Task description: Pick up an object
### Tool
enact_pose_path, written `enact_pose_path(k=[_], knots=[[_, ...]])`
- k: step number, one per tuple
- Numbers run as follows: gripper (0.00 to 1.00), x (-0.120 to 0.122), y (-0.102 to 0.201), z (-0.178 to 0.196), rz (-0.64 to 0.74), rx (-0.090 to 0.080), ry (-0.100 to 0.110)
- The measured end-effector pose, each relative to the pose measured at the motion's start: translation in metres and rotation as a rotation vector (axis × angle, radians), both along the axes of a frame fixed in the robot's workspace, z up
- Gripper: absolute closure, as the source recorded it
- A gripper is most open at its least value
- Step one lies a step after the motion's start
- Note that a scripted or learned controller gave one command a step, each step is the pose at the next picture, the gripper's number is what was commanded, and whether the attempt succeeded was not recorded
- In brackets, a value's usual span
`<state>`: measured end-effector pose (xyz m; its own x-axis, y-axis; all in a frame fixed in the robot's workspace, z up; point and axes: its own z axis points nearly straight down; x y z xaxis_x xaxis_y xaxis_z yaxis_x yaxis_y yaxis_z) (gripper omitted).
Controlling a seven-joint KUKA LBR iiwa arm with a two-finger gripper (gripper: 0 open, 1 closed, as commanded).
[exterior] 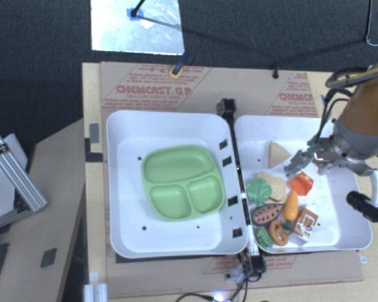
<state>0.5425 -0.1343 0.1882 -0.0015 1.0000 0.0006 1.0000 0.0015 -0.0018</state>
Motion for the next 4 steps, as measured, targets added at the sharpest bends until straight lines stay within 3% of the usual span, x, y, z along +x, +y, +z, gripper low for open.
enact_pose_path(k=[2, 3, 4], knots=[[0.00, 0.003, 0.002, -0.085, -0.001, 0.000, 0.001], [0.00, 0.006, 0.003, -0.100, 0.000, 0.001, -0.008], [1.00, 0.009, 0.002, -0.086, 0.000, -0.002, -0.019]])
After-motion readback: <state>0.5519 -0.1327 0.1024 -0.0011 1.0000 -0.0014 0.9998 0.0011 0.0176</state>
